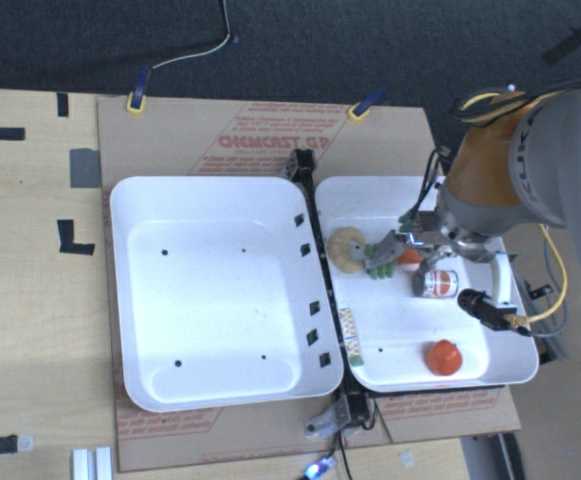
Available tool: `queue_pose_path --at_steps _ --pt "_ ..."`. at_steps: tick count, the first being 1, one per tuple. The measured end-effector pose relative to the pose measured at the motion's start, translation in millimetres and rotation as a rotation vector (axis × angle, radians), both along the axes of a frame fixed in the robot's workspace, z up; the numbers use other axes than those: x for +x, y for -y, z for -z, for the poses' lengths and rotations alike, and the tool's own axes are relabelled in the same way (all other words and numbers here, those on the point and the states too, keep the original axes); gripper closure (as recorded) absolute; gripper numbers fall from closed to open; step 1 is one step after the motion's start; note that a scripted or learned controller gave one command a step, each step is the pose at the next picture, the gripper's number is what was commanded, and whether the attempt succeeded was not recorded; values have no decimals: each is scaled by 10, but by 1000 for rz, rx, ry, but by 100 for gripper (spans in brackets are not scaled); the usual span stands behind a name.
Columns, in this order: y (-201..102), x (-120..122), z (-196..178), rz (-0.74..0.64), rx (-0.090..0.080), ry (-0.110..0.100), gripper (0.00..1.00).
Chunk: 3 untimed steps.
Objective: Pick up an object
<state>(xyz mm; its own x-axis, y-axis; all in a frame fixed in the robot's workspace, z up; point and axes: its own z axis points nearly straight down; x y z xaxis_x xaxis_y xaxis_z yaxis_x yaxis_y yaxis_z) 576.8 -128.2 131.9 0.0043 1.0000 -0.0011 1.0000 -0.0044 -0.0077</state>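
Observation:
The right bin (370, 200) holds several small objects. A tan round piece (346, 248) lies near its left wall, with a green item (379, 259) just to its right. A small orange-red item (408, 259) sits beside the green one. A red and white can (438, 285) lies on its side a little lower. A red ball-like object (444, 357) rests near the front wall. My gripper (420, 245) hangs low over the middle of this bin, right above the orange-red item and the can, and partly hides them.
The left bin (130, 268) stands beside the right one, with a black divider strip (315, 268) between them. Both sit on a cardboard sheet (260, 138). The grey arm with its orange band (485, 163) and yellow cables covers the right bin's far right side.

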Motion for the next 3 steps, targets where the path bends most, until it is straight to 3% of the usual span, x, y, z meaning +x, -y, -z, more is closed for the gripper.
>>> queue_pose_path --at_steps 1,2,3 --pt "-34 37 -99 -6 1 5 100" --pt "-666 -383 -546 -11 5 7 100" --pt "-1466 -203 -1858 -16 5 22 100"
